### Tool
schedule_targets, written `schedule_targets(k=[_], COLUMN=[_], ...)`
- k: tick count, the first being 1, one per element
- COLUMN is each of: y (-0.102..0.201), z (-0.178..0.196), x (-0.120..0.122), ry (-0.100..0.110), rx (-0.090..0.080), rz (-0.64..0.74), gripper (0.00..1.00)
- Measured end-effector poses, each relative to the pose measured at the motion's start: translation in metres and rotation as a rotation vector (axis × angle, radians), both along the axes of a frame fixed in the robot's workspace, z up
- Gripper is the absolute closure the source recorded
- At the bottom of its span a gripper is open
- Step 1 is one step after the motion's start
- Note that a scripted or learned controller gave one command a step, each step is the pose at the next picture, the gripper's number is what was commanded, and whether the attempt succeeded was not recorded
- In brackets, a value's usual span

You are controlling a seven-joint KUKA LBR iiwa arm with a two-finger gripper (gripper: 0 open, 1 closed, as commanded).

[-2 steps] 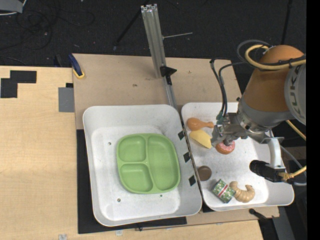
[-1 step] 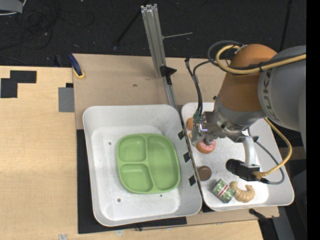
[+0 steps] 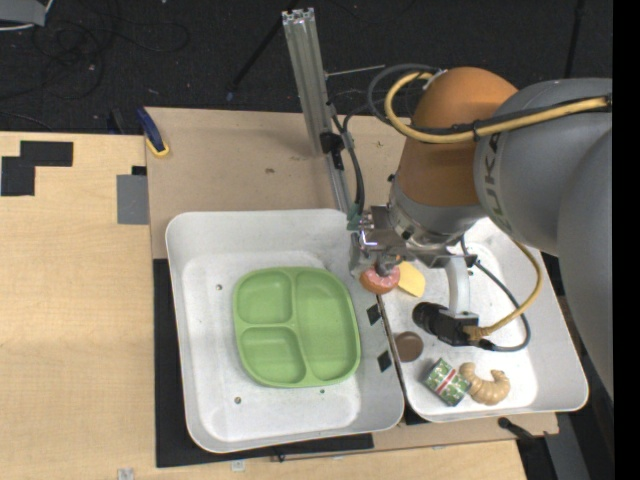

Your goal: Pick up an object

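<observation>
- I see the gripper (image 3: 378,264) low over the inner edge of the right bin (image 3: 560,388), just beside the wall shared with the left bin (image 3: 190,258).
- I cannot tell from this view whether it is apart, together or clamped on anything: the wrist and its orange band (image 3: 455,98) cover most of it from above.
- Directly at the gripper's tip lies a pink-frosted doughnut (image 3: 380,280); I cannot tell whether the two touch.
- Touching the doughnut on the side toward the arm is a yellow wedge-shaped piece (image 3: 411,281).
- Below the gripper in the view, toward the near edge of the bench (image 3: 70,298), a small round brown object (image 3: 407,346) rests on the right bin's floor.
- Farther the same way, and more toward the arm, a green-labelled can (image 3: 444,381) lies on its side, with a tan croissant-shaped item (image 3: 489,385) just beside it.
- Between the gripper and those two items, a black cylindrical part (image 3: 440,323) with a yellow-and-black cable attached hangs from the arm.
- Away from the arm, on the far side of the shared wall from the gripper, a green three-compartment plate (image 3: 297,326) lies flat in the left bin.
- Behind the gripper, a slanted aluminium post (image 3: 312,88) rises from the bench.
</observation>
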State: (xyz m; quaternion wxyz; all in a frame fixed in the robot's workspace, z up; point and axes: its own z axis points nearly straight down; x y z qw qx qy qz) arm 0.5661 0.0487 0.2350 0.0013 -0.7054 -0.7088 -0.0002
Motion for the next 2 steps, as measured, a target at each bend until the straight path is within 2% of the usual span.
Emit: schedule_targets(k=[1,2], y=[0.0474,0.0456], z=[-0.0125,-0.0118], x=[0.0117,0.0112], ry=[0.002,0.002], rx=[-0.001,-0.003], rz=[0.000,-0.002], gripper=[1.00,0.00])
